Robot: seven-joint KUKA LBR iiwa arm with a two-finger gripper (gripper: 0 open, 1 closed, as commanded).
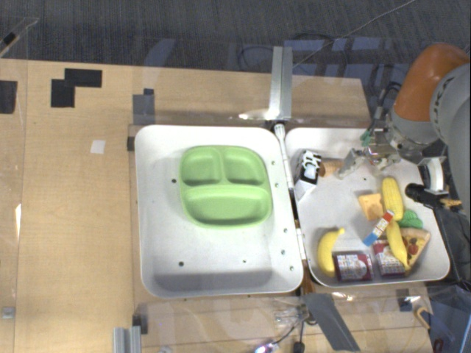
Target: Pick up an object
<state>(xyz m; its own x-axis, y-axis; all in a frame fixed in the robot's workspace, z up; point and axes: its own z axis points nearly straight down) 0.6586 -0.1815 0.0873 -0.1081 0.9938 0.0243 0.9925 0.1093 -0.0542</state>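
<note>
Two shallow white bins sit side by side on the wooden bench. Nearest the camera, along the front edge of the right bin [324, 274], lie a yellow toy banana [328, 247] and two dark red rectangular packets [352, 265], the second [388, 262] just beside the first. A second yellow banana [397, 243] lies partly over that packet and over a triangular slice-shaped toy [417, 245] at the bin's right side. Just behind them rest a small blue-and-red tube [377, 230], an orange block of cheese-like shape [369, 204], and a yellow corn cob with green husk [393, 198], all close together. Further back, near the dividing wall, a black-and-white object [309, 166] lies apart from the rest.

The left bin [158, 271] holds a light green plastic plate with three compartments [224, 184], lying flat near the bin's middle.

At the far right corner of the right bin, the grey arm with its orange band [427, 87] reaches down; the metal two-finger gripper [372, 153] hangs above the bin floor, just behind the corn cob. How wide the claw stands cannot be told from this angle, and no object is seen between its parts.
</note>
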